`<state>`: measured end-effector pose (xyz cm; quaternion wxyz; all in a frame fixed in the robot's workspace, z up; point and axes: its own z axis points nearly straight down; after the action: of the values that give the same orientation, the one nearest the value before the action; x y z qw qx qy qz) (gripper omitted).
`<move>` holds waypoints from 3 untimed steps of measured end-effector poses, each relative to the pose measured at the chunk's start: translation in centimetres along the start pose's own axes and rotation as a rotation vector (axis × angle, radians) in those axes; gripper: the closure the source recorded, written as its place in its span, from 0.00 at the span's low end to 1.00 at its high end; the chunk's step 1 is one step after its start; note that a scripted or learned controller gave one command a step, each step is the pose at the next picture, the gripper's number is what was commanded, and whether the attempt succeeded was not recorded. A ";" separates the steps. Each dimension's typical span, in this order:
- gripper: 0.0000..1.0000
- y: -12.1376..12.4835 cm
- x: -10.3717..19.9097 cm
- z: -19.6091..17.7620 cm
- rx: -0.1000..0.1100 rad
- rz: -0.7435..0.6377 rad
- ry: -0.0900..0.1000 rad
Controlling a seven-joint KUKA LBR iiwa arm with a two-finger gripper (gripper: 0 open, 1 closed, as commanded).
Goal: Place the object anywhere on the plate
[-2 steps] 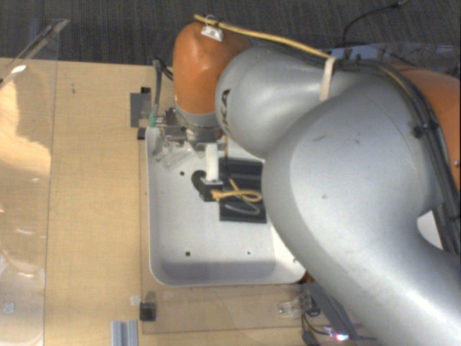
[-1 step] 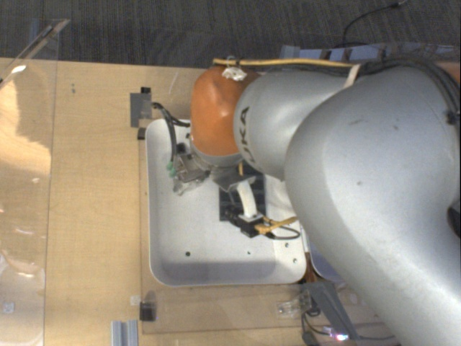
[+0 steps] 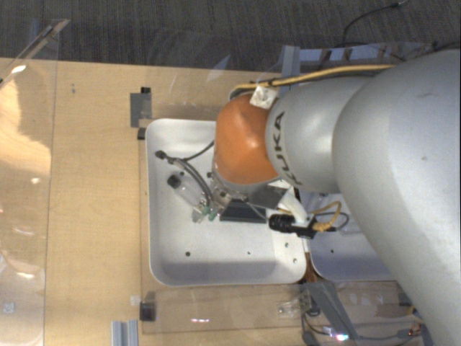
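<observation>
Looking down, my arm (image 3: 324, 143) blocks most of the left bin (image 3: 173, 258) on the desk (image 3: 86, 193); can't tell the jaws' state or where the object sits, cables (image 3: 184, 171) trailing underneath.

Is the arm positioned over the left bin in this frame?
Yes. The arm's orange band and wrist sit above the left white bin, covering much of its upper half, while the right bin shows beside it.
</observation>
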<state>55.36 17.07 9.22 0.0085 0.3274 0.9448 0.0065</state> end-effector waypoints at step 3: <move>1.00 6.0 1.5 0.1 0.008 -0.511 -0.001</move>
<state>57.90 22.76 9.23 0.0091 0.0779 0.9969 0.0002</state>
